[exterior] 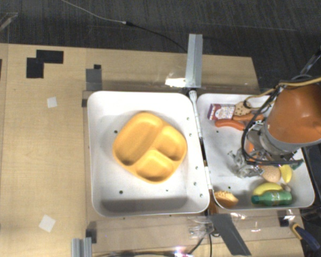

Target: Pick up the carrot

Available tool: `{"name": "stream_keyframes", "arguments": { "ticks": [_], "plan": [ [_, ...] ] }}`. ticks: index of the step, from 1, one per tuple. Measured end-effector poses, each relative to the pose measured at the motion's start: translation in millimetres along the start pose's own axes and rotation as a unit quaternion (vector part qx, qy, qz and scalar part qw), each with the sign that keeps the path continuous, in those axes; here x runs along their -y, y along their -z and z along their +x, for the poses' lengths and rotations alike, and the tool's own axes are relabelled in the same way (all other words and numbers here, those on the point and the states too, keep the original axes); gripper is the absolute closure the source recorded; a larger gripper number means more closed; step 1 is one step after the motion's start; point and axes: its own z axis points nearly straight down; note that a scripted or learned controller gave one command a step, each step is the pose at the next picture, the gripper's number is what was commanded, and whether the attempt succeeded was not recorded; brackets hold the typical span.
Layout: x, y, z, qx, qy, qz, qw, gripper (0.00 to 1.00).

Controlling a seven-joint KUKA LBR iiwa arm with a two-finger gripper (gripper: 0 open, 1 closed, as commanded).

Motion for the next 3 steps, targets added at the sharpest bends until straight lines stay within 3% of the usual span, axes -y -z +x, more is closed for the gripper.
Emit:
{"name": "stream_keyframes", "arguments": {
  "ticks": [1,2,3],
  "plan": [
    [-55.9,94.9,-4.0,0.003,-0.005,0.003,1.0,1.0],
    [-0.3,165.2,0.6,0.002,-0.039,0.004,0.9992,1.0],
    [-20.2,24.5,-12.2,-0.004,-0.111,-0.004,0.9939,1.0]
  ]
}}
